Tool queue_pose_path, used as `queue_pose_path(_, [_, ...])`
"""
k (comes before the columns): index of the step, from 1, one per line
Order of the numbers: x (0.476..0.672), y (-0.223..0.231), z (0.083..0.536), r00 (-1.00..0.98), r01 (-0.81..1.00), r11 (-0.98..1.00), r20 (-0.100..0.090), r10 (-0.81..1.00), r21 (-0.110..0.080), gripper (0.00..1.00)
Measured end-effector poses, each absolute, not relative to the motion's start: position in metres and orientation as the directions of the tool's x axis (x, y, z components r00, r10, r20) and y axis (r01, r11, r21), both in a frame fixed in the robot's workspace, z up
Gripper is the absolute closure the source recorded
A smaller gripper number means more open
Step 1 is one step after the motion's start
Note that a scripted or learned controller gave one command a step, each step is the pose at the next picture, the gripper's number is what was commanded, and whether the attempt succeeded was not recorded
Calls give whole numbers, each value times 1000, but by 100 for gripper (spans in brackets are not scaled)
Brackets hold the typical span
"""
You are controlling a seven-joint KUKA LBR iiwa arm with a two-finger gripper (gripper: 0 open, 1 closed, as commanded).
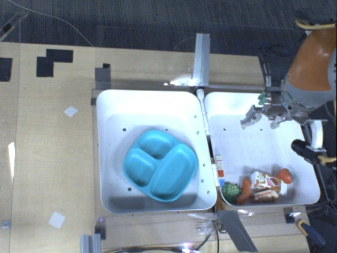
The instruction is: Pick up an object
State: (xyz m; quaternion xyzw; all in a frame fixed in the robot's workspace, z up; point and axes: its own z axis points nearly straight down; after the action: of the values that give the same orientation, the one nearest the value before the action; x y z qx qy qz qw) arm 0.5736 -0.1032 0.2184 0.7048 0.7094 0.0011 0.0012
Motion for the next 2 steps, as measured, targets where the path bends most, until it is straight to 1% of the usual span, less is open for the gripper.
queue_pose_path(1, [506,-100,131,-63,998,63,0,998,1,0])
queue_pose_path(2, [491,-141,90,-153,988,153,-2,988,12,0])
